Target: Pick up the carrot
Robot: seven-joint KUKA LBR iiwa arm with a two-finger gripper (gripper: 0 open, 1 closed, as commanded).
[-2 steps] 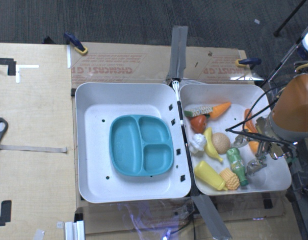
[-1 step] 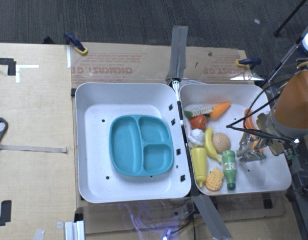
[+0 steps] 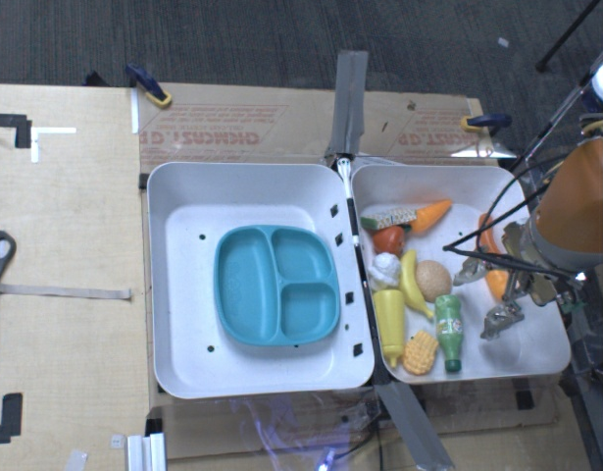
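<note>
Camera view: cardboard sheet [image 3: 281, 126] bears reversed red lettering, unreadable; carrot [image 3: 433, 213] unlabelled.

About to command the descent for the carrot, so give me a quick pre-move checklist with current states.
1. Carrot visible, far side of right bin: ok.
2. Top of carrot uncovered: ok.
3. Carrot free of neighbours: not ok, its left end meets the corn cob and tomato.
4. End effector above carrot: not ok, it sits nearer the bin's front right.
5. End effector free of any item: ok.
6. Finger opening: cannot tell.
</note>
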